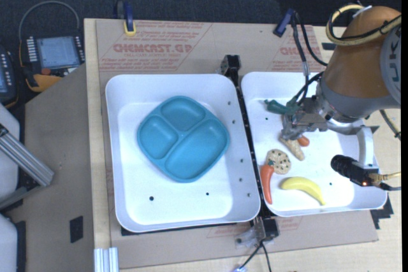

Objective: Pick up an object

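pick-up in the right bin (pixel 338 199), seen from above at a slant. claw (pixel 296 127) lowered near the middle of that bin, on the arm (pixel 363 54) reaching in from the right edge; whether wide or narrow cannot be told from here, and nothing visibly held. likeliest targets: tan piece (pixel 295 150) and red piece (pixel 303 141), touching or nearly touching each other, just beneath the claw and slightly toward the near edge, partly hidden by it. cookie (pixel 278 161) just beside the tan piece, toward the near left corner; carrot (pixel 267 182) along the left wall; banana (pixel 303 190) by the near edge, apart from the claw; green piece (pixel 276 106) just beyond the claw, toward the far left corner. plate (pixel 183 137) alone in the middle of the left bin (pixel 127 156), well apart from everything else. risks, as judged: closing on two crowded pieces at once and lifting neither cleanly; nudging the small red piece aside instead of gripping it; pushing the tan piece into the cookie; closing off-centre, given the small size and close packing of the targets, and coming up empty. exact contact between claw and pieces impossible to tell at this angle.
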You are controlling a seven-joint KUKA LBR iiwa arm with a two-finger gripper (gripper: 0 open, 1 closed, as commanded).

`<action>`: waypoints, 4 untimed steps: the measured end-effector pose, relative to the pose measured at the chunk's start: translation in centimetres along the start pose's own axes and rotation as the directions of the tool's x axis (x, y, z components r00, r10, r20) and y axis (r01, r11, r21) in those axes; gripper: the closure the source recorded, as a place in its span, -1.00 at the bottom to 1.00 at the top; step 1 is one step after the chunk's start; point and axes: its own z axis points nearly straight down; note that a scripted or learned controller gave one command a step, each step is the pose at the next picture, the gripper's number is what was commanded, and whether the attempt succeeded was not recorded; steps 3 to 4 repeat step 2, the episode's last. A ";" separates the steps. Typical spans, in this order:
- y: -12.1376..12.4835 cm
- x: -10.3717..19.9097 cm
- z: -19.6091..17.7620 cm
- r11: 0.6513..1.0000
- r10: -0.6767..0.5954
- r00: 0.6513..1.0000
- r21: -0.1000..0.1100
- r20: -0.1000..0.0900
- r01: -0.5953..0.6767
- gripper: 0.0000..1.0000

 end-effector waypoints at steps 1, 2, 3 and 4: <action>0.4 4.9 -0.4 1.000 0.006 1.000 -0.003 0.003 -0.006 1.00; 2.0 9.7 -1.3 1.000 0.002 1.000 -0.005 0.002 -0.001 1.00; 2.0 9.7 -1.3 1.000 0.002 1.000 -0.005 0.002 -0.001 1.00; 2.0 9.7 -1.3 1.000 0.002 1.000 -0.005 0.002 -0.001 1.00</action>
